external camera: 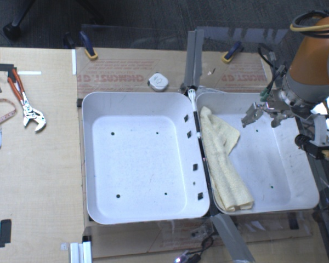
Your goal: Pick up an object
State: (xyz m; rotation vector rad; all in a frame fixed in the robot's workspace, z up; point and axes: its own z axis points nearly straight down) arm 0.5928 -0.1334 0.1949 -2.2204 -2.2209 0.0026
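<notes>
Over the right bin's [296,201] far right corner, the tool [262,115] hangs off the grey arm with its orange band [311,59]. Two dark fingers [250,117] splay apart below the wrist, one toward the bin's middle, the other nearer the arm; gap looks moderately wide. Nothing sits between them. White bin floor shows under the tips; whether they touch it, cannot tell from this slant.

Left of the tool and a little nearer the camera: a cream towel [223,163], crumpled, lying along the right bin's left wall. Its far end bunches up just short of the tool's left finger, apart from it, not touching. The rest runs away from the tool down to the bin's near left corner, folded over on itself.

Further left, past the dividing rim: the left bin [93,163], with small dark dots on its floor.

Beyond that bin, on the far side from the tool, a small round white tape measure [158,81] lies on the cardboard sheet [120,75]. Two blue-and-yellow clamps [88,45] pin that sheet's far edge.

Well away to the tool's left, on the pale wooden desk [38,174], an adjustable wrench [32,114] with red handle lies.
</notes>
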